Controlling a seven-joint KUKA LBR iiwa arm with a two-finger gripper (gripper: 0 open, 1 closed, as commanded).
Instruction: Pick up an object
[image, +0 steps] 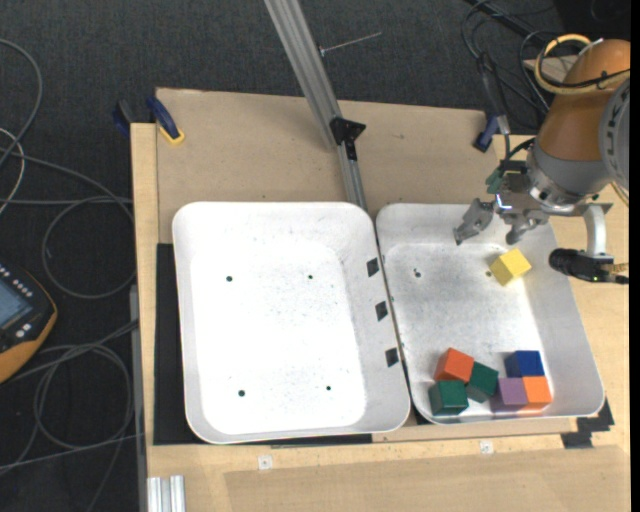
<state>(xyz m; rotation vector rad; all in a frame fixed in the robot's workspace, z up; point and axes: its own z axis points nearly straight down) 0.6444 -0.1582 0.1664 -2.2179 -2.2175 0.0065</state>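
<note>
You are at the approach step: the hand (496, 226) hovers with fingers spread apart and nothing between them over the far part of the right white plastic bin (570, 330). The small yellow cube (511, 266) lies just nearer; you probably need to centre over it, then descend.

A small yellow block (511, 266) is lying tilted on the floor of the right bin (480, 310), in its far half and well apart from the others. Near the bin's front right corner, a cluster of blocks is sitting packed together: an orange block (457, 364), two green blocks (449, 397), a blue block (524, 363), a purple block (512, 392) and another orange one (537, 391).
</note>
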